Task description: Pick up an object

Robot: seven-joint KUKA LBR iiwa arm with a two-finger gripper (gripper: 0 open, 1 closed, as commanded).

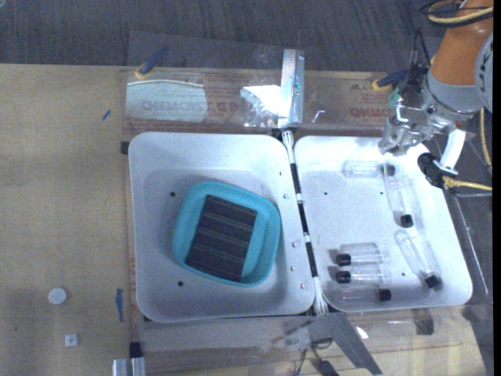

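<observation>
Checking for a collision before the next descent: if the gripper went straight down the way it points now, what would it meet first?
Probably the clear vial lying near the right bin's back wall, just left of the gripper. Depth is unclear from this slanted view, so it might meet bare bin floor beside the vial instead.

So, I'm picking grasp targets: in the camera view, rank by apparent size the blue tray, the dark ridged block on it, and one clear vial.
1. blue tray
2. dark ridged block
3. clear vial

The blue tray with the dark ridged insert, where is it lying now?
In the camera view the blue tray lies in the left bin, near its middle and slightly turned. The clear vials lie apart from it in the right bin.
</observation>
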